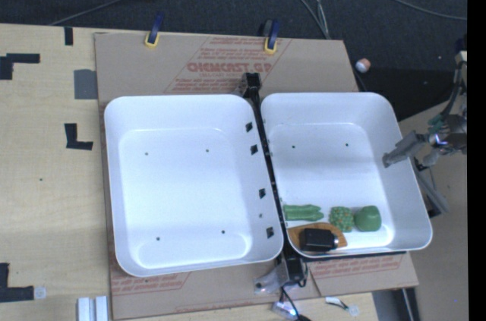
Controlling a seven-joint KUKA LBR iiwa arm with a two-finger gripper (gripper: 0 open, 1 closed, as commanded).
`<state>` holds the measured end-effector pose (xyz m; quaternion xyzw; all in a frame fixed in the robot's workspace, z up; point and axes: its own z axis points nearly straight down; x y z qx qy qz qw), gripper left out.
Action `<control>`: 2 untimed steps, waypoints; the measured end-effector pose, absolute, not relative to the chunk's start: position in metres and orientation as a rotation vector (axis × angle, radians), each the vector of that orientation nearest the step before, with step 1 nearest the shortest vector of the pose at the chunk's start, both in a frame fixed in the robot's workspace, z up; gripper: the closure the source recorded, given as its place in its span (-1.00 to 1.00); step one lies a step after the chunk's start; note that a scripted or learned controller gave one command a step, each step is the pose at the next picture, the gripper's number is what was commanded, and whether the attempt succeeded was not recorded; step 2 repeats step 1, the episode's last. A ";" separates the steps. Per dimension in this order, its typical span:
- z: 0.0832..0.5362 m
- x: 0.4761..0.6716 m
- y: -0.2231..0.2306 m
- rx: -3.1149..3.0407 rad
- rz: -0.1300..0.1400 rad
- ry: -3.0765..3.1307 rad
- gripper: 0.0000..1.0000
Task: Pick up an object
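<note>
Several small objects lie along the near edge of the right bin (326, 114): a long green pod-like piece (302, 213), a knobbly green piece (341, 218), a round green piece (368, 218), and a black item (318, 239) resting on a flat orange-brown piece (339, 239). My gripper (396, 153) hangs at the right rim of this bin as a grey shape reaching in from the right edge of the view. It sits above and to the right of the objects, apart from all of them.
The left bin (182, 183) stands beside the right one, with a black divider strip (260, 160) between them. Both rest on a cardboard sheet (220, 65) held by two clamps. Cables run across the dark floor behind.
</note>
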<state>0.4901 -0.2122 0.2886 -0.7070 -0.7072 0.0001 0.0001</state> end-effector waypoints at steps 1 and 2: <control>0.341 0.546 -0.213 -2.222 -0.003 -2.227 -1.00; 0.341 0.546 -0.213 -2.222 -0.003 -2.227 -1.00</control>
